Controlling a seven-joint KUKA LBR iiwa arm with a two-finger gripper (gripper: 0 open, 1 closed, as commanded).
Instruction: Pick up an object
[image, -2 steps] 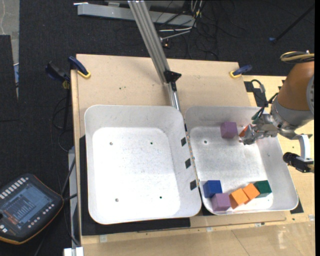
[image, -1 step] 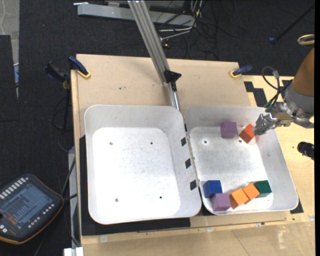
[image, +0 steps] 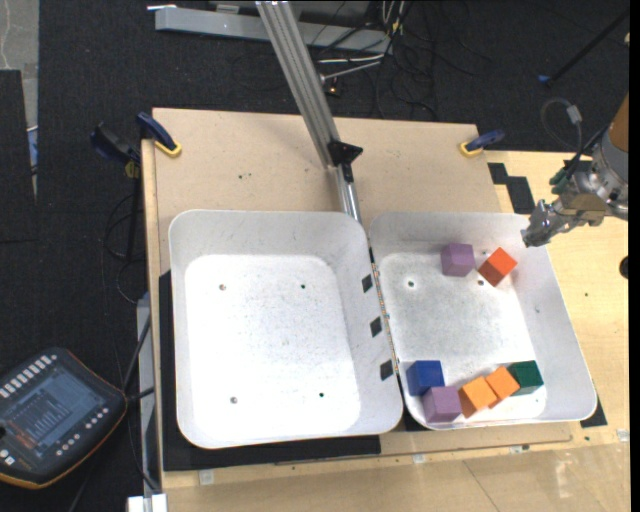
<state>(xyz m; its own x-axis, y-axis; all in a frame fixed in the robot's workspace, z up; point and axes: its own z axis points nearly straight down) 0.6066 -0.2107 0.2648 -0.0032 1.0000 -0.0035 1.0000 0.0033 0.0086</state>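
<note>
The right bin (image: 555, 330) holds several small blocks. A purple cube (image: 457, 259) and an orange cube (image: 497, 266) lie near its far edge. Along its near edge sit a blue cube (image: 425, 376), a purple block (image: 443, 403), two orange blocks (image: 479, 393) (image: 502, 383) and a green block (image: 525, 376). My gripper (image: 537, 232) hangs at the bin's far right corner, to the right of the orange cube and above it, with nothing seen in it.
The left bin (image: 265, 325) lies beside the right one. A slanted metal pole (image: 305, 80) crosses the back of the bench. Clamps (image: 160, 135) (image: 482, 142) grip the far bench corners. A teach pendant (image: 50, 415) lies at the lower left.
</note>
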